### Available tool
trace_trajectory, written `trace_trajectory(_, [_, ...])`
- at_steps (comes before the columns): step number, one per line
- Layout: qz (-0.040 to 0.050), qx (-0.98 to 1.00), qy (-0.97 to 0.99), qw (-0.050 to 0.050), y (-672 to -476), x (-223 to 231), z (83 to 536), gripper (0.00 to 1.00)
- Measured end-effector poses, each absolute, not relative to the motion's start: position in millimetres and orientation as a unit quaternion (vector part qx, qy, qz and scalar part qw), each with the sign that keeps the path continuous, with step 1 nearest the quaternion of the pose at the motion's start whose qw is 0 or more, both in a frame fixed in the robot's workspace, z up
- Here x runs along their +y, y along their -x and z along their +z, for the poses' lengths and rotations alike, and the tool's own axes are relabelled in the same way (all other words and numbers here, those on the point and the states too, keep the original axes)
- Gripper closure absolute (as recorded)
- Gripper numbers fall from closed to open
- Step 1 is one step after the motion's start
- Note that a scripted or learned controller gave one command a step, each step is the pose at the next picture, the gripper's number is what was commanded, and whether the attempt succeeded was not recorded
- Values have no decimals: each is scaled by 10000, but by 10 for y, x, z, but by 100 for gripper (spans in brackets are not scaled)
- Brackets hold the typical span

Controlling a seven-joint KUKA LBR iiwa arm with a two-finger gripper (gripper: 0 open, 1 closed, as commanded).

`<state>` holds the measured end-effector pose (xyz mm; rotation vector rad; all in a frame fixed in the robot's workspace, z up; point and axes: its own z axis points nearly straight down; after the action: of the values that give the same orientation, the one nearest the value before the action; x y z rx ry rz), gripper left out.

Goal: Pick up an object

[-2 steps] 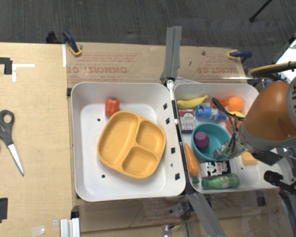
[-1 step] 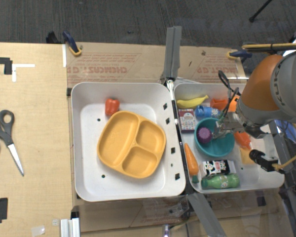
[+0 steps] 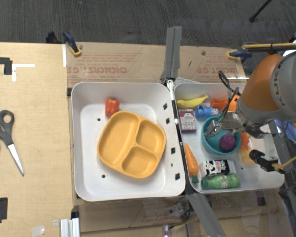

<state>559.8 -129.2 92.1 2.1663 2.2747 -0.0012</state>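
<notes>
My gripper [image 3: 218, 127] hangs low over the right bin [image 3: 269, 180], at the upper left rim of a teal bowl [image 3: 210, 141]. A purple round object [image 3: 228, 141] lies inside that bowl, just right of the gripper. Around the bowl lie a yellow banana [image 3: 191, 101], a small red and white box [image 3: 187, 120], a blue object [image 3: 203, 111], an orange carrot [image 3: 191, 161], a black and white carton [image 3: 217, 168] and a green bottle [image 3: 220, 181]. Nothing shows as held.
The left bin [image 3: 81, 147] holds a yellow divided plate [image 3: 132, 144] and a small red object [image 3: 112, 106] at its back. An orange item [image 3: 218, 103] sits at the right bin's back. Scissors [image 3: 7, 137] lie on the bench far left.
</notes>
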Motion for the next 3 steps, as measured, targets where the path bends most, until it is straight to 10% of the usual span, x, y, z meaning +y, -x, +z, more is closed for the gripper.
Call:
trace_trajectory(2, [-254, 5450, -8379, -169, -6451, -1092, 923, 0])
trace_trajectory(3, [-16, 5174, -8557, -7, -5475, -1508, 913, 0])
